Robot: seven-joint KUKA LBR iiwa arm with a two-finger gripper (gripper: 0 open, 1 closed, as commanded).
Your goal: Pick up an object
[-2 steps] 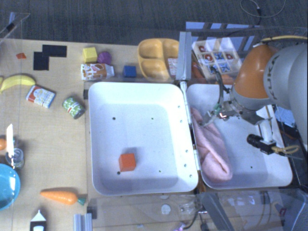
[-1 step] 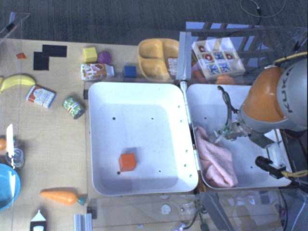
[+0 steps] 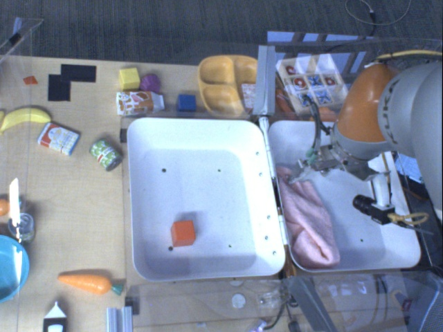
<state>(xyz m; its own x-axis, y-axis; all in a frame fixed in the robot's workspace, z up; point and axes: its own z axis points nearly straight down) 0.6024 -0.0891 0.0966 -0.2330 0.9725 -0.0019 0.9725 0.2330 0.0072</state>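
**Operator:** Where do the pickable things lie?

**Legend:** You see a pink cloth [image 3: 309,220] lying lengthwise along the left wall of the right bin [image 3: 387,251], bunched, its lower end near the bin's front corner. In the left bin [image 3: 208,140] an orange cube [image 3: 183,233] sits alone toward the front left, well apart from every wall.

**Operator:** And the claw?

**Legend:** The gripper [image 3: 304,173] hangs over the upper left part of the right bin, just above the cloth's top end. Its tips are small, dark and tangled with cable, so you cannot tell how far apart the fingers stand, nor whether they touch the cloth. Nothing is seen between them.

**Operator:** What is hard to read?

**Legend:** The arm [image 3: 408,109], grey with an orange band, covers the right bin's upper right corner and runs out of view at the right edge. A black part [image 3: 370,209] near the wrist overlaps the bin floor. Behind the bins, a yellow divided dish [image 3: 225,85] and a printed card [image 3: 311,81] are partly hidden by the bin rims and a metal bracket.

**Operator:** And farther out?

**Legend:** On the bench [image 3: 69,213] to the left you find a banana [image 3: 24,118], a small carton [image 3: 59,138], a green can [image 3: 105,153], a carrot [image 3: 84,282], and a blue bowl [image 3: 12,268] cut off by the left edge. Along the back stand a yellow block [image 3: 129,78], a purple piece [image 3: 150,83], a blue cube [image 3: 185,102] and a printed box [image 3: 140,102].
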